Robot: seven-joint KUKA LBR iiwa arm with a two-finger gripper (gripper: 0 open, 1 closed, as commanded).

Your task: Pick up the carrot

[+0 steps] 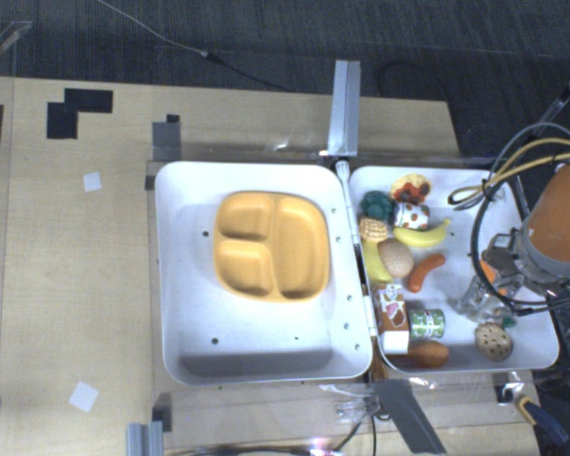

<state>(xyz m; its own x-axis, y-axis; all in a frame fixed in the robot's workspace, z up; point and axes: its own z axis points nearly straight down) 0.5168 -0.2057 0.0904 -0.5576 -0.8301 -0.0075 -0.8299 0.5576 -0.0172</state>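
Note:
The carrot (425,272) is a short orange-red piece lying at a slant in the middle of the right bin (541,354), just below a banana (424,237) and beside a beige potato (395,256). My gripper (483,299) hangs low over the right side of that bin, under the orange band of the arm (559,222). It is to the right of the carrot and apart from it, with a stretch of bare bin floor between them. Nothing shows in its grasp. Cables partly hide the wrist.
The right bin also holds broccoli (375,204), corn (371,228), a green can (425,324), a cookie (493,341), a brown oval piece (428,353) and a small carton (391,305). In the left bin (185,350) lies a yellow divided plate (271,245).

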